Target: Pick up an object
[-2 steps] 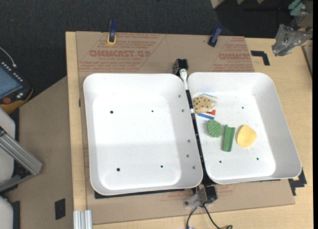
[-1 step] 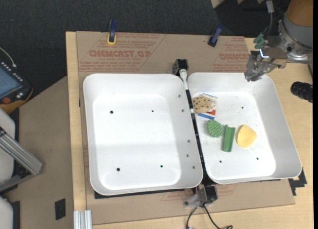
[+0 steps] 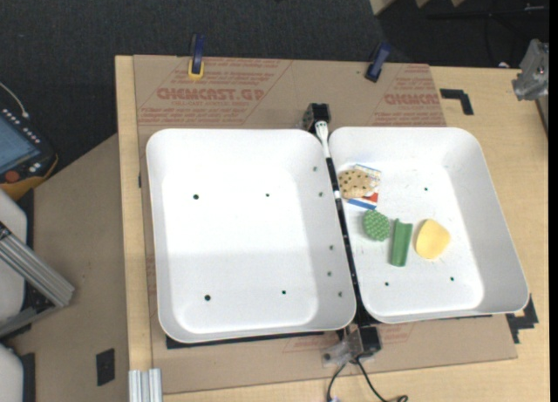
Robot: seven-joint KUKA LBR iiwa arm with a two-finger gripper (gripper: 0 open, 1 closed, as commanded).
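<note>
The gripper's state cannot be told from this view; a grey metal part (image 3: 530, 71) sits at the right edge, beyond the far corner of the right bin (image 3: 499, 210) and well apart from everything in it. Four things lie in that bin, bunched toward its left wall. A cracker packet (image 3: 357, 184) lies just beside the seam where the two bins meet. Near it, toward the front, is a green round scrubber (image 3: 377, 224), touching or almost touching a green stick (image 3: 399, 243), which lies roughly upright in the view. A yellow lump (image 3: 432, 240) sits just beside the stick on its right. Open white floor runs from the lump to the right wall and along the front edge. The left bin (image 3: 153, 217) shows a broad white floor. Both bins rest on a cardboard sheet (image 3: 261, 86) clipped by two blue clamps (image 3: 197, 56)
</note>
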